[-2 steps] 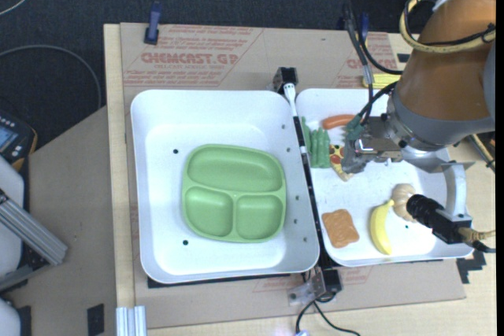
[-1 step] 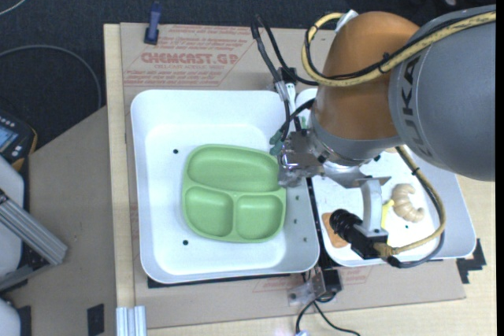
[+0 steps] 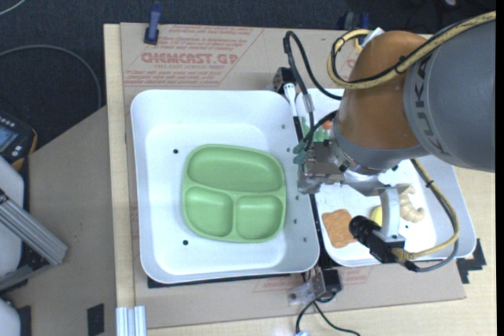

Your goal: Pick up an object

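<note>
You have 2 shallow white bins: the left bin (image 3: 150,193) holds 1 green three-compartment plastic plate (image 3: 234,193); the right bin (image 3: 465,236) shows 1 orange toast-like piece (image 3: 338,226) and 1 cream knobbly item (image 3: 407,204). The pincer's state cannot be told.

Two white bins: left bin (image 3: 150,169), right bin (image 3: 441,236). One green divided plate (image 3: 234,191) with three compartments, centre of frame. Lower right: one orange-brown toast-like piece (image 3: 339,226), one yellow item (image 3: 377,213), one pale knobbly item (image 3: 408,204). One blue clamp (image 3: 153,24), upper left.
</note>
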`<state>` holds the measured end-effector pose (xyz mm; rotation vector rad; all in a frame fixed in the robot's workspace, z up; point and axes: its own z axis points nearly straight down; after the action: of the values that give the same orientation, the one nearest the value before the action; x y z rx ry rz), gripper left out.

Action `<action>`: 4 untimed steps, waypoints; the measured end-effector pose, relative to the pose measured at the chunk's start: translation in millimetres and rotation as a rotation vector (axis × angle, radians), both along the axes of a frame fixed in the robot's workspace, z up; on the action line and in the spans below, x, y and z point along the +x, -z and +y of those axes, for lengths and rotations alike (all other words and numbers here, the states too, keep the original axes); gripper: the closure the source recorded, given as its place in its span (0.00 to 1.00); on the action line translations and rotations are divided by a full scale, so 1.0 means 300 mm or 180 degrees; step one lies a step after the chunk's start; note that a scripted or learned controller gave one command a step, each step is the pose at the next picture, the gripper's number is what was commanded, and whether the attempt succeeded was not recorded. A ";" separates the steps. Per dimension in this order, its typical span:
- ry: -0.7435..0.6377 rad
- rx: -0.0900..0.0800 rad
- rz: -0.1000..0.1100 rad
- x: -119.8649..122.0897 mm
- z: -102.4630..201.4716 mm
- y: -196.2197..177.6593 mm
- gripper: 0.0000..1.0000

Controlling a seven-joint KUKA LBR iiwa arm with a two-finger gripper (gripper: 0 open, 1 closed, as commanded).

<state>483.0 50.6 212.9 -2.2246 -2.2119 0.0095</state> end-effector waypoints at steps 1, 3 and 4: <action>-0.0029 0.0009 -0.0048 -0.009 0.064 -0.225 1.00; 0.0005 -0.0001 -0.0006 -0.013 -0.092 -0.777 1.00; -0.0003 0.0001 -0.0005 -0.013 -0.232 -0.611 1.00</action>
<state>478.9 -18.9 396.1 -2.2242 -2.2134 0.0074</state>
